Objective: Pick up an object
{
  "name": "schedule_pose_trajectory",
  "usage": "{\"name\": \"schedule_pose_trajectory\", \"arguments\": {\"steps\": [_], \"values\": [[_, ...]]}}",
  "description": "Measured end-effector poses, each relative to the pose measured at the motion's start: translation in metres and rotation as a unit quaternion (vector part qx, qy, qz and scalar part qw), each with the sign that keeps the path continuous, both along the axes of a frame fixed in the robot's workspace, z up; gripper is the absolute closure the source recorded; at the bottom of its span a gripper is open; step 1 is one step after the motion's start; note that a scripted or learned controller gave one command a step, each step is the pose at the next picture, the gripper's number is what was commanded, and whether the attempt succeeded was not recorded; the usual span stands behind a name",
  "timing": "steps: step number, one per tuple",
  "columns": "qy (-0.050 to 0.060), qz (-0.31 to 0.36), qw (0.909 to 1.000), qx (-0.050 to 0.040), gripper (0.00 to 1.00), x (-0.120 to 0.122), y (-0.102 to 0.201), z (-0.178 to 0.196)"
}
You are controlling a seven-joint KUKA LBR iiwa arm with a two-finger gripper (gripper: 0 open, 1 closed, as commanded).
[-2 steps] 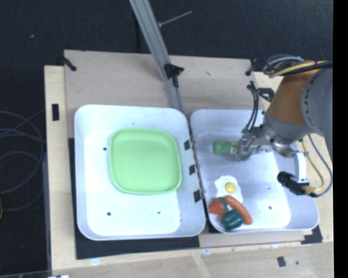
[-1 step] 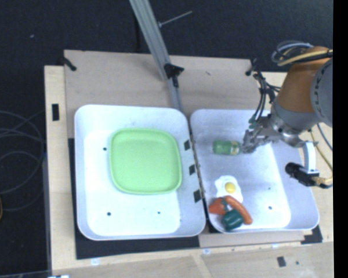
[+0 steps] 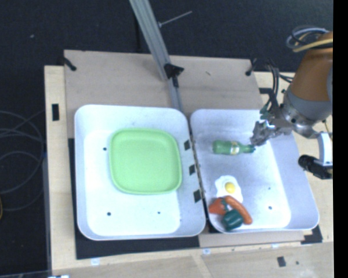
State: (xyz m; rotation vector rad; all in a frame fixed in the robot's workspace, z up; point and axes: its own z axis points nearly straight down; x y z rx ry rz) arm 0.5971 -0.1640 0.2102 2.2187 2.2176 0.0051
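Observation:
In the right bin (image 3: 278,172) a green bottle (image 3: 227,148) lies on its side near the middle. My gripper (image 3: 259,134) hangs just above and to the right of the bottle's narrow end, over the bin's upper right part. A fried egg toy (image 3: 228,186) lies lower down, and an orange carrot-like piece (image 3: 239,208) with a dark green piece (image 3: 232,219) sits at the bin's front left corner. The bottle's cap end reaches up to the fingertips, but I cannot see whether they clasp it.
The left bin (image 3: 93,155) holds a light green square plate (image 3: 145,160). A grey metal pole (image 3: 153,36) slants up from the back between the bins. The arm's orange band (image 3: 312,77) stands at the right edge.

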Motion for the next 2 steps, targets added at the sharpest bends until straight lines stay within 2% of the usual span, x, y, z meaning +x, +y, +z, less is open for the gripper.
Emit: {"name": "schedule_pose_trajectory", "arguments": {"steps": [1, 2], "values": [[0.000, 0.000, 1.0000, 0.0001, 1.00, 0.001, -0.001, 0.052], [0.002, 0.002, 1.0000, 0.0008, 1.00, -0.004, 0.053, 0.060]]}}
